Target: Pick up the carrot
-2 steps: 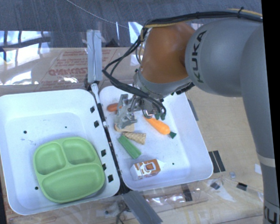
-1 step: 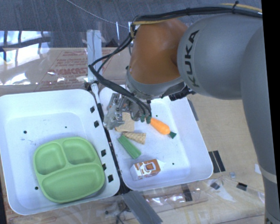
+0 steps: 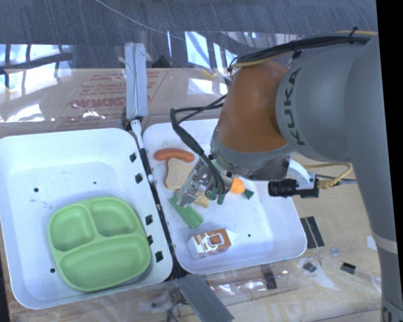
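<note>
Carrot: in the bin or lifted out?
In the bin. The carrot lies on the right bin's floor beside the gripper, not visibly between its fingers.

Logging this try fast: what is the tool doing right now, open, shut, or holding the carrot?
Tool: down in the right bin over the bread slice, beside the carrot; open or closed cannot be told.

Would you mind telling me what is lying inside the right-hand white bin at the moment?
The right bin holds a sausage, a bread slice, a green piece, a small carton and the carrot. The hand and wrist cover the bin's middle, hiding whatever lies beneath.
</note>
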{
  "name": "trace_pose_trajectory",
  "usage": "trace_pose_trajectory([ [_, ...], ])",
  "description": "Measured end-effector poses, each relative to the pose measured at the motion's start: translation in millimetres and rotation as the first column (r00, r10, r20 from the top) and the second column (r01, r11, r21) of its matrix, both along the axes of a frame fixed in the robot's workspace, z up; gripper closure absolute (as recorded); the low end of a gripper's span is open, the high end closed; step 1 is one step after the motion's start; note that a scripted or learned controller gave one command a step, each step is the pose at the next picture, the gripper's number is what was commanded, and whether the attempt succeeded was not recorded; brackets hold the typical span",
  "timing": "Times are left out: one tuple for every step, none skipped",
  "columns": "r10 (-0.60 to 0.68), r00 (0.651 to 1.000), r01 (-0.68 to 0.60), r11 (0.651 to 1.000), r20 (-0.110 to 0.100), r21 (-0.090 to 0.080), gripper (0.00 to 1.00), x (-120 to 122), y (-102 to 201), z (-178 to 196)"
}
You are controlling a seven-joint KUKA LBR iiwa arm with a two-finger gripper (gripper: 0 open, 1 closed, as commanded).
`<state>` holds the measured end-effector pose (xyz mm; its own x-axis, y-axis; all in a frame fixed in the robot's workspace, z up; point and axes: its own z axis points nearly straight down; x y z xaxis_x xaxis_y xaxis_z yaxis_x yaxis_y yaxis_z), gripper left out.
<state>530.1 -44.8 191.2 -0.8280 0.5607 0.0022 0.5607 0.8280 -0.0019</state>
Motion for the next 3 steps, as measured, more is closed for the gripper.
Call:
trace_pose_trajectory([
  [-0.218,0.976,0.218,0.976,0.004,0.000,1.00,12,34,37],
  [-0.047,0.999,0.047,0.999,0.002,0.001,1.00,-35,73,67],
  [0.109,0.994,-0.109,0.994,-0.001,0.000,1.00,-49,133,-1],
])
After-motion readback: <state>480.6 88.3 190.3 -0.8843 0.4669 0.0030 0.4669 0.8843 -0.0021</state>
